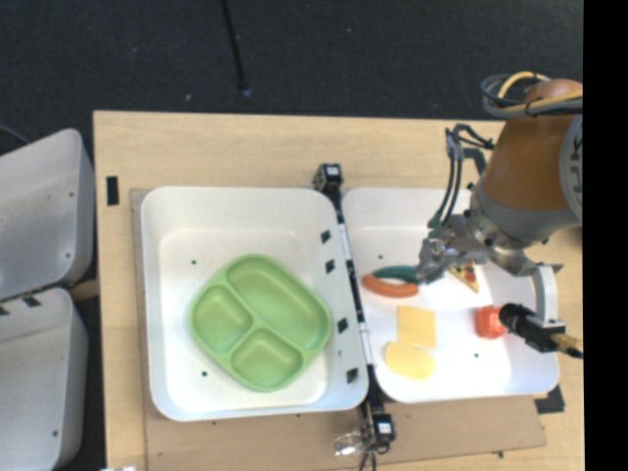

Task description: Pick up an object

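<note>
Hovering gripper (432,261): mine, over right bin (392,204); finger state I cannot tell.
Carrot (391,286): lies just left of me, beside green piece (397,273).
Risk: closing off-centre could nudge carrot aside.

Glossy plastic bins (167,263) (white) on matt wooden bench (245,145).

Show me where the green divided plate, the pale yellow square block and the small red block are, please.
Green divided plastic plate (259,320): camera view, left bin, on its central ridge.
Pale yellow square block (416,326): camera view, right bin, middle of its top face.
Small red block (489,322): camera view, right bin, its centre.
</note>
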Robot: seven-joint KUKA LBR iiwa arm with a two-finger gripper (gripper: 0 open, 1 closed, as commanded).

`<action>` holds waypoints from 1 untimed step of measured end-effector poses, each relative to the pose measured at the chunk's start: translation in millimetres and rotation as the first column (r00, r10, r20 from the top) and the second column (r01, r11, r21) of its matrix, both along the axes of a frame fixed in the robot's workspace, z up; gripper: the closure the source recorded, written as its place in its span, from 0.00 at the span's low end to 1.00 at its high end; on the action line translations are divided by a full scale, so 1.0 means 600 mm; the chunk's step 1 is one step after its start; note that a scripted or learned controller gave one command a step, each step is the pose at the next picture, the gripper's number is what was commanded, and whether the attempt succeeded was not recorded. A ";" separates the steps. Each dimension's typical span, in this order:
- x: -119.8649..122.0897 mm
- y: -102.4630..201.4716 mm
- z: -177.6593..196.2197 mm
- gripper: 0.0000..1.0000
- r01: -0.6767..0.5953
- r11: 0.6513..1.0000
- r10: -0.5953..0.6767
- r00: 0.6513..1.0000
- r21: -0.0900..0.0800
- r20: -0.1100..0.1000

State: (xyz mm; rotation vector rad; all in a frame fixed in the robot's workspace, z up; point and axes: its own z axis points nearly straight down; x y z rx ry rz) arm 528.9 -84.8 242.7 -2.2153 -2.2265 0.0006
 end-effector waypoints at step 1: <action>-0.022 0.084 -0.018 1.00 -0.001 1.000 0.001 1.000 0.001 0.000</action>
